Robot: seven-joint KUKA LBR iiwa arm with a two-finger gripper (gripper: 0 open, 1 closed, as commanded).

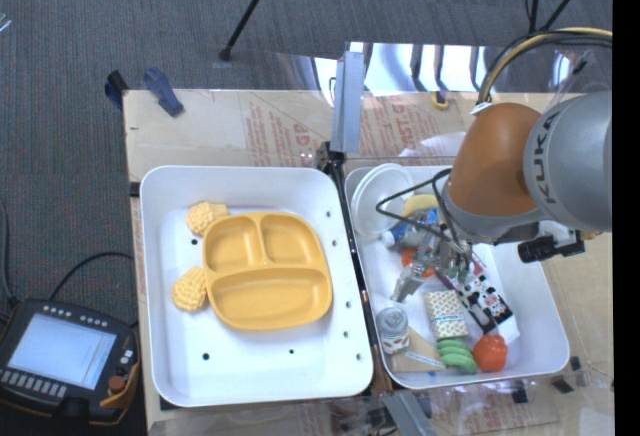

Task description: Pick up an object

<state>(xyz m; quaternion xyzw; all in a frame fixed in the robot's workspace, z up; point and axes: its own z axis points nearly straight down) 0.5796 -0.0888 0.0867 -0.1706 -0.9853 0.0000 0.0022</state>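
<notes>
While the grey arm (545, 174) with its orange band leans in from the right, the right bin (540, 309) serves as the landmark for everything else. Left of that bin, touching it along one wall, sits the left bin (165, 214), both on the cardboard-covered surface (230, 129). Inside the left bin lies a yellow divided plate (267, 269), with two waffle-like pieces (190, 289) against the plate's left edge. Over the middle of the right bin hangs the gripper (413, 279), low among the clutter; whether it has hold of anything cannot be told. At the bin's far-left corner rests a white bowl (375, 194). Toward its near wall lie a small jar (393, 329), a green item (457, 354) and an orange-red ball (490, 352).
</notes>
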